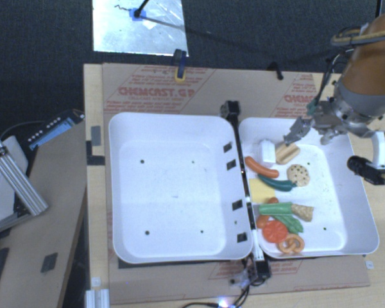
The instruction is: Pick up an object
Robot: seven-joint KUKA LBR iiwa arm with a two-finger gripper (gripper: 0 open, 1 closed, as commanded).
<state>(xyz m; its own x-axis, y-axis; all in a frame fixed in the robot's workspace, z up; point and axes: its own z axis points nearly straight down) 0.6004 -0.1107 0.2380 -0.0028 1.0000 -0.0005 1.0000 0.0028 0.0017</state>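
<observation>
Right bin (346, 236): toy food clustered along its left edge. Count: one red sausage (262, 167), one dark green pepper (277, 184), one speckled cookie (298, 174), one yellow cheese wedge (259, 190), one tan bread roll (287, 153), one white block (267, 151), one pretzel (291, 244), one tomato slice (274, 230). Gripper (296, 132) sits above the roll near the far edge; finger state cannot tell. Left bin (173, 185) alongside.

Red print reading "CHEMCAST G P" appears on the brown cardboard sheet (155, 90) lying under the two bins, near its far edge. The same red print recurs at the far right corner, partly hidden and not fully legible. No other readable text noted.
</observation>
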